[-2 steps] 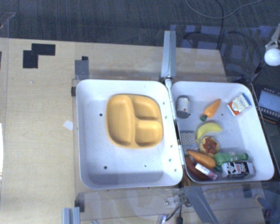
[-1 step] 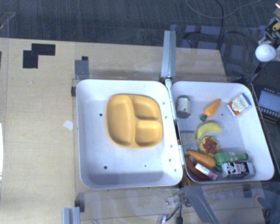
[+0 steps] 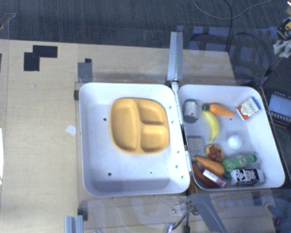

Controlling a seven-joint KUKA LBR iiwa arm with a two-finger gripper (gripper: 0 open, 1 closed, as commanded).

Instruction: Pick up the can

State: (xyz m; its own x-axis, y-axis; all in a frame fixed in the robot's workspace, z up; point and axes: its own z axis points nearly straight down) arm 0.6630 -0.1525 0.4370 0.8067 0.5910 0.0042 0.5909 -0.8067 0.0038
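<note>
The wooden bench [image 3: 39, 130] bears two white bins [image 3: 87, 144] side by side.

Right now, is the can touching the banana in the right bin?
Apart. The camera view shows a strip of white bin floor between the can, by the bin's left wall, and the banana to its right.

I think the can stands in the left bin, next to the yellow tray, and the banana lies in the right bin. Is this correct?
Not quite. The camera view shows the can in the right bin, at its upper left corner near the divider, not in the left bin with the yellow tray. The banana does lie in the right bin, just right of the can.
</note>
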